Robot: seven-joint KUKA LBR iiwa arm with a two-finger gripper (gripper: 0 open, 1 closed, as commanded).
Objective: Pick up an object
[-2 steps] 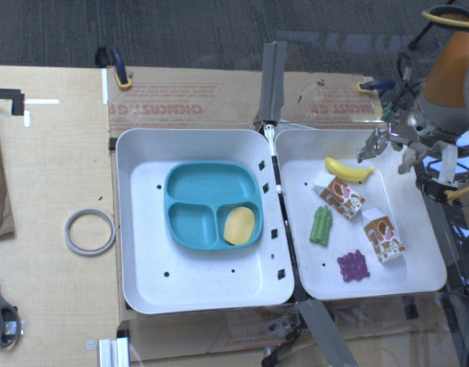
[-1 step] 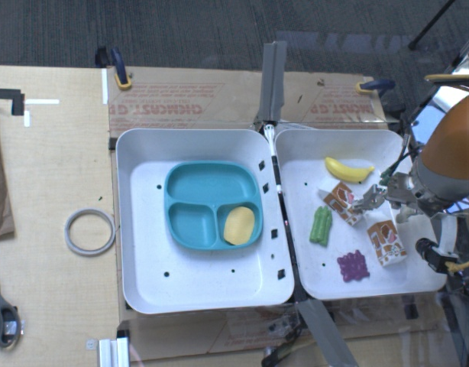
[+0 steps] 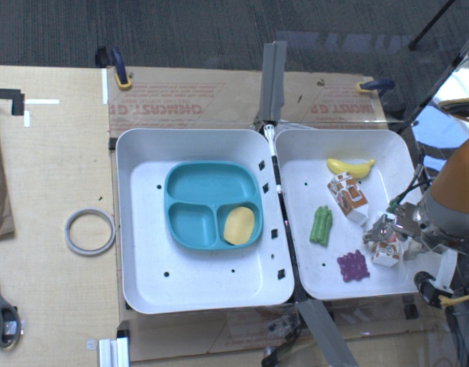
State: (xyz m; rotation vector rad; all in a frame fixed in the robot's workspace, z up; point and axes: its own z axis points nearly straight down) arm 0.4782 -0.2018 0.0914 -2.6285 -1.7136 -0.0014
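Objects lie scattered in the right bin [image 3: 399, 145], and the gripper [image 3: 383, 235] sits low among them at the bin's right side. Just under its fingertips lies a small white carton [image 3: 387, 256], touching or nearly touching the metal; whether the carton is between the fingers cannot be told. Whether the jaws are apart or together cannot be told either, since the linkage is a blur of grey and dark parts.

Left of the jaws and a little farther back lies a white and orange box [image 3: 349, 196], tilted, its near end close to the fingertips. Left of the jaws and nearer the front rim rests a purple grape bunch [image 3: 354, 266], close to the carton but apart from it. Farther left lies a green pod [image 3: 321, 225], set lengthwise. Behind the box, well back from the jaws, a banana [image 3: 350, 167] lies across the bin floor.

The arm [image 3: 452, 197] enters from the right, its orange band showing above the wrist.

Far left of the jaws, across the divider, the left bin [image 3: 135, 228] holds a teal tray [image 3: 196, 182] with three compartments. A yellow lump [image 3: 239, 225] sits in the tray's front right compartment.

On the bench beyond the left bin lies a grey ring [image 3: 90, 231].
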